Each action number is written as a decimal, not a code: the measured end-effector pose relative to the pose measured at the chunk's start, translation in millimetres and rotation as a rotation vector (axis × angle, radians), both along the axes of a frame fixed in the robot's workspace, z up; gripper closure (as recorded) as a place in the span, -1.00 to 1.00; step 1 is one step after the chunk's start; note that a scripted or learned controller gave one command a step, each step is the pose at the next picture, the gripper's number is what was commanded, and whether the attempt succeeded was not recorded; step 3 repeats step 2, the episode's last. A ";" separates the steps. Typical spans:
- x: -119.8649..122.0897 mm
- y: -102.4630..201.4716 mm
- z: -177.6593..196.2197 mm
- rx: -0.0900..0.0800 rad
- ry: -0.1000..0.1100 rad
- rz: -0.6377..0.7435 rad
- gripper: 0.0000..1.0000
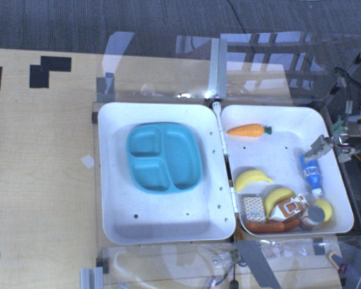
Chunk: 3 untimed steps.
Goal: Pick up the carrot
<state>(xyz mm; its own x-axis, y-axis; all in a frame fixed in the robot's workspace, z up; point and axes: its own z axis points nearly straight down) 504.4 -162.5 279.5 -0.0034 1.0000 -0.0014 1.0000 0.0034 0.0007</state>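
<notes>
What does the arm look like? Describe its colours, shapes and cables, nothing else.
The gripper is pale grey metal with an angular shape. Behind it is a blocky grey and white wrist with a trace of orange at its edge. Dark cables loop above it.

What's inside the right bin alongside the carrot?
In the right bin the carrot lies apart near the far-left corner. A blue bottle, bananas and a sausage crowd the near side; whatever lies beneath that pile is covered.
</notes>
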 end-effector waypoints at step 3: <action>81.8 91.0 -46.4 0.000 -0.004 0.381 -1.00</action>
